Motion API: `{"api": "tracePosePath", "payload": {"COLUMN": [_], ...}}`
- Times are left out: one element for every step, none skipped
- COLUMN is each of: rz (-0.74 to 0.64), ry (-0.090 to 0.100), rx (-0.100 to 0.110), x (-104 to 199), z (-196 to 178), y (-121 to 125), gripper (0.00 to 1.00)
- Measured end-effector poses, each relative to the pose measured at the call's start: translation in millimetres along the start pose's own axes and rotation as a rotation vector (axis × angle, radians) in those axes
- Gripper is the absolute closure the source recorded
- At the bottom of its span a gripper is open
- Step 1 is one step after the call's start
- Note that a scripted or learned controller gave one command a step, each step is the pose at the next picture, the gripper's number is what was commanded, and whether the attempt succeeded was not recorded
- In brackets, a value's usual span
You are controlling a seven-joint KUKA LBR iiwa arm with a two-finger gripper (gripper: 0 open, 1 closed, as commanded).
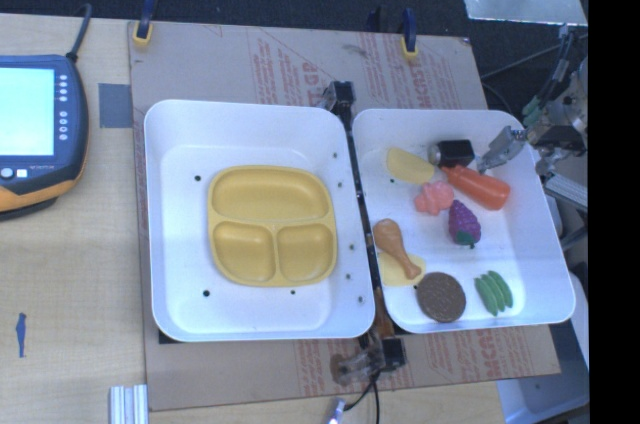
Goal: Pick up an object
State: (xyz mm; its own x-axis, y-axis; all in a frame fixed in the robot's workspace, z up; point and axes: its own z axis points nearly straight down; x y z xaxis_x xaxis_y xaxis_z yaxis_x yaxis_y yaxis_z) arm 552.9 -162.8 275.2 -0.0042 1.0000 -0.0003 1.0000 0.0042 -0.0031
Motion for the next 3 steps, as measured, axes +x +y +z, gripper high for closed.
{"api": "tracePosePath", "payload": {"rz": [-0.001,-0.001,0.001], "ry": [-0.001,0.000,0.001], "rx": [0.002,0.001,-0.001], "x": [9,23,17], "z": [175,184,183], "y": [82,17,67], "gripper": [0.00,0.00,0.00]}}
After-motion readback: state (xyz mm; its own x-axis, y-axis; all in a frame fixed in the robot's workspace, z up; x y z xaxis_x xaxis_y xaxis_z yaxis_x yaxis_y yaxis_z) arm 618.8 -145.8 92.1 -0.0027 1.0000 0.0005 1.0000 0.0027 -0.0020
